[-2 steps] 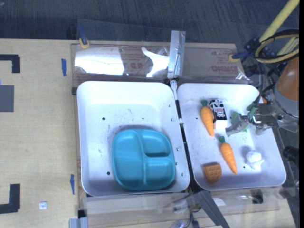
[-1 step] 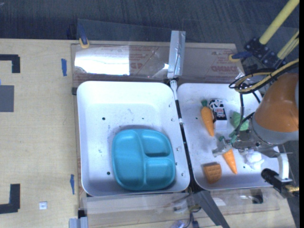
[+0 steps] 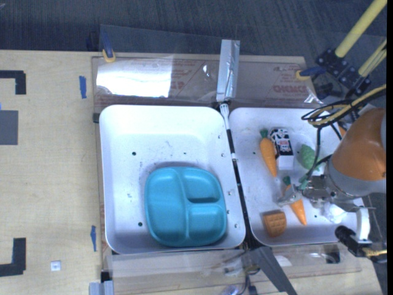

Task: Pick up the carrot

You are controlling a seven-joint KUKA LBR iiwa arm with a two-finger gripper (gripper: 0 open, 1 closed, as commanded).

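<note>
A carrot (image 3: 268, 155) with a green top lies in the right bin (image 3: 252, 183), near its upper left. A second, smaller orange carrot-shaped piece (image 3: 298, 211) lies lower in the same bin. My gripper (image 3: 291, 193) hangs low over the bin, just above and left of that smaller piece and well below the larger carrot. The grey wrist and orange band (image 3: 366, 153) reach in from the right and hide the bin's right part.
The right bin also holds a black-and-white box (image 3: 282, 142), a green object (image 3: 306, 157) and a tan-orange block (image 3: 274, 222). A blue divided plate (image 3: 185, 206) sits in the left bin (image 3: 123, 140). Cables (image 3: 325, 112) hang near the arm.
</note>
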